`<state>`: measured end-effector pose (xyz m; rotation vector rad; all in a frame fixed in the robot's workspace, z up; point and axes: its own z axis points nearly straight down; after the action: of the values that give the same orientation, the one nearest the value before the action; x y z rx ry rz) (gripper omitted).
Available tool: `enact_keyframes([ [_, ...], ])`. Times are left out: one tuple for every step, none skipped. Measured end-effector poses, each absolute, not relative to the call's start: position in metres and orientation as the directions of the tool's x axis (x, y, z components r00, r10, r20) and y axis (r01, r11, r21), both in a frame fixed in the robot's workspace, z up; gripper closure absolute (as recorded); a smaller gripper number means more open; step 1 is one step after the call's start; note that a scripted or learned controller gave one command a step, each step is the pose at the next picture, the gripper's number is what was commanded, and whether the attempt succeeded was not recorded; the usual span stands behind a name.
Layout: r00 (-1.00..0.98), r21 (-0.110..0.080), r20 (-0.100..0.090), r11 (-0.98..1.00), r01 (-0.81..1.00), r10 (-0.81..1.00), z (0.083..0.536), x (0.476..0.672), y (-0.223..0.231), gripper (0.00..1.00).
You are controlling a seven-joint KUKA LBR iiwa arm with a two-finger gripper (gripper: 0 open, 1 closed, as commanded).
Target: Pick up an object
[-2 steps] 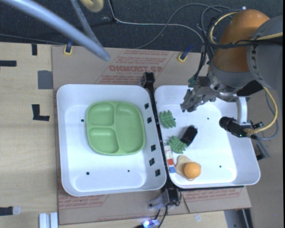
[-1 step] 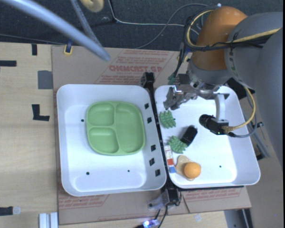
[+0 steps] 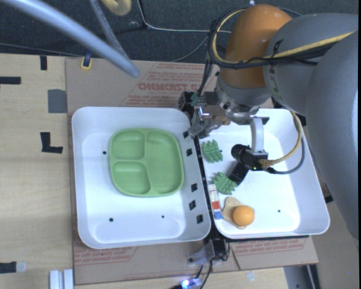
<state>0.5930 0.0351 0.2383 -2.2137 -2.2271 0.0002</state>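
Below the end effector (image 3: pixel 206 124), whose finger spread cannot be told, two leafy green plastic sprigs (image 3: pixel 213 151) and a smooth orange ball (image 3: pixel 243 215) lie in the right bin (image 3: pixel 301 212).

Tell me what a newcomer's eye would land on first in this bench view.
First the big grey arm with its orange band, reaching in from the right over the right bin. Next the green divided plate, lying flat in the middle of the left bin. Then the small things by the right bin's left wall: two green leafy pieces and, nearer the front, an orange ball.
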Motion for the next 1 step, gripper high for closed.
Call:
enact_keyframes([
  [-0.007, -0.001, 0.001, 0.007, 1.0, 1.0, 0.2419, 0.5959, 0.0873, 1.0],
])
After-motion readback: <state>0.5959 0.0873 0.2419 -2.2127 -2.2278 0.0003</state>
